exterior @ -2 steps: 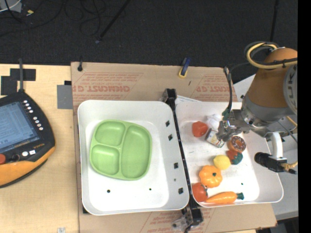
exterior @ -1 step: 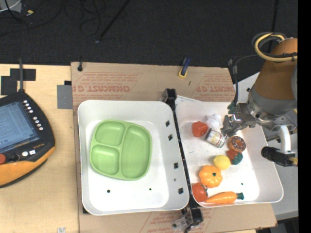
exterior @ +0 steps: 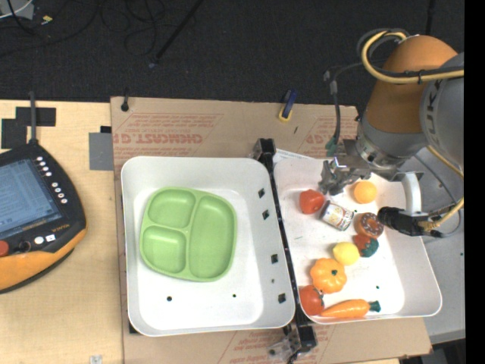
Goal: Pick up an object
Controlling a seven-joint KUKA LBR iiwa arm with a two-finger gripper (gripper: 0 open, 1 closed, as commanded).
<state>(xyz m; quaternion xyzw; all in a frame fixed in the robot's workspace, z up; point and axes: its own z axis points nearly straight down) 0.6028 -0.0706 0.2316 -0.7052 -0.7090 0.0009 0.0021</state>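
Observation:
My gripper (exterior: 332, 179) hangs over the back of the right bin (exterior: 413, 279). It sits just above and right of a red tomato (exterior: 310, 201) and left of a small orange ball (exterior: 364, 192). A small labelled can (exterior: 337, 217) lies on its side just in front of the gripper. Further forward are a dark red and brown fruit (exterior: 367, 226), a yellow lemon (exterior: 346, 253), an orange pepper (exterior: 328, 275), a red piece (exterior: 309, 300) and a carrot (exterior: 346, 309). I see nothing held in the gripper.
The left bin (exterior: 151, 309) holds a green divided plate (exterior: 188, 233). A black divider (exterior: 276, 241) runs between the two bins. A teach pendant (exterior: 30, 211) lies on the bench at far left. A blue and yellow clip (exterior: 286, 106) sits behind the bins.

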